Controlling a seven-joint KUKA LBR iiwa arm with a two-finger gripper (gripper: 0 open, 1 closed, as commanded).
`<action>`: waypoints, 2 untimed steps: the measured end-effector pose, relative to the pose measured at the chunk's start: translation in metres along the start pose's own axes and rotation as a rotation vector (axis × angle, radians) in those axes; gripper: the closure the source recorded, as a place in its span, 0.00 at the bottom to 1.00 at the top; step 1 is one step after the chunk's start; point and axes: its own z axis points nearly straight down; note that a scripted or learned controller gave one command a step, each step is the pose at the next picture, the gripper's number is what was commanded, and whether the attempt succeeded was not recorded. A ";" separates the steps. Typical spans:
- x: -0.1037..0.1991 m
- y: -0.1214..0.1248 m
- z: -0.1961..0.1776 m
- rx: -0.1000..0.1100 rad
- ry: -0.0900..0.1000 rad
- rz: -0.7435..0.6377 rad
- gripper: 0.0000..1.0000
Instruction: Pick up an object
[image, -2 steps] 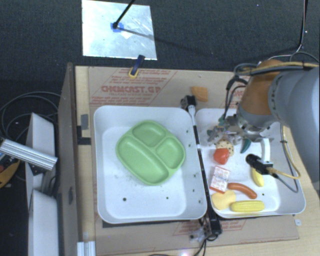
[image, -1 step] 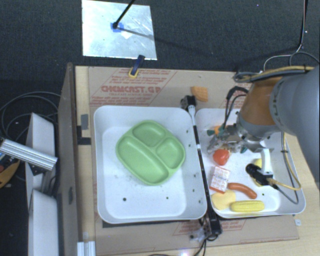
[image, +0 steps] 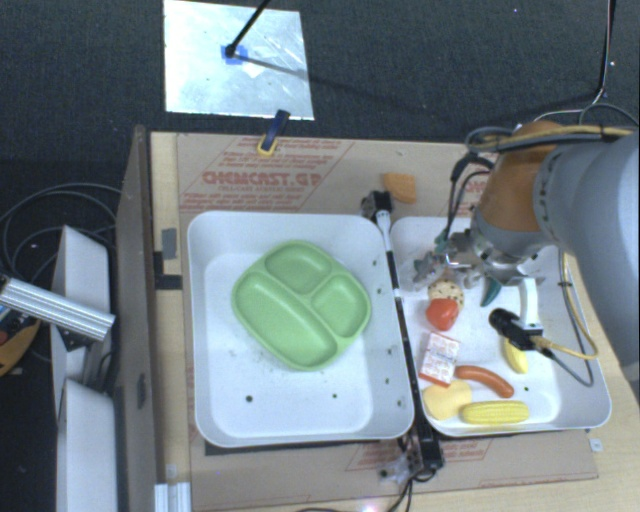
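Hanging low over the right bin (image: 590, 400), the gripper (image: 447, 262) – whether parted or closed cannot be told – is poised just above a red tomato (image: 442, 313) that could be nudged aside by crowding toy foods

Divided plate (image: 302, 304) in left bin (image: 215, 395); toy food in right bin (image: 590, 400)

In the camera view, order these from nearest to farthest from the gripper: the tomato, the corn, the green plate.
From the gripper, in the right bin:
1. Tomato, just below it in the same bin.
2. Corn, at that bin's near edge.
3. Green plate, across the divider in the left bin.
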 end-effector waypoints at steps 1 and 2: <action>-0.007 -0.033 0.001 0.007 0.000 0.004 0.00; -0.006 -0.030 -0.010 0.002 0.000 0.002 1.00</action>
